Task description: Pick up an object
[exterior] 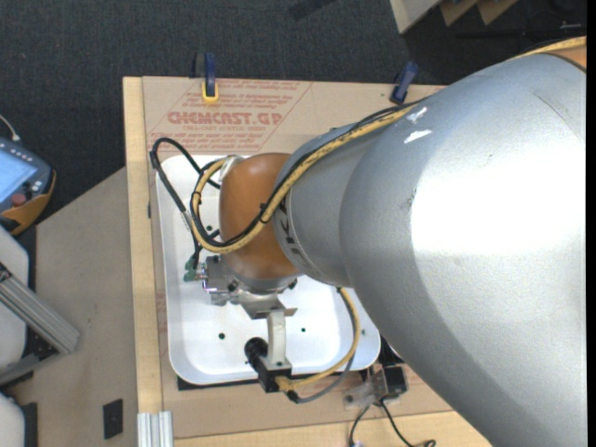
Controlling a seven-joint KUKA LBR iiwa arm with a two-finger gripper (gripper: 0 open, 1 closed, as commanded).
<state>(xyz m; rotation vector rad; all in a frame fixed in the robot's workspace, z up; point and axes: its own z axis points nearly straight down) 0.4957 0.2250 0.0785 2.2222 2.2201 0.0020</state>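
One grey arm [447,250] with one orange band [251,212] is reaching over one white bin [177,250] on the bench [144,250]; the tool [221,287] is pointing down into the bin beneath the wrist, and whether it is apart or together cannot be told; two small dark specks, too small to identify, are lying on the bin floor; one speck [222,335] is sitting near the tool, toward the bin's near edge; the other speck [304,327] is sitting further right; two clamps [207,66] are gripping the bench's far edge.

Grey arm [466,250], orange wrist band [250,214]
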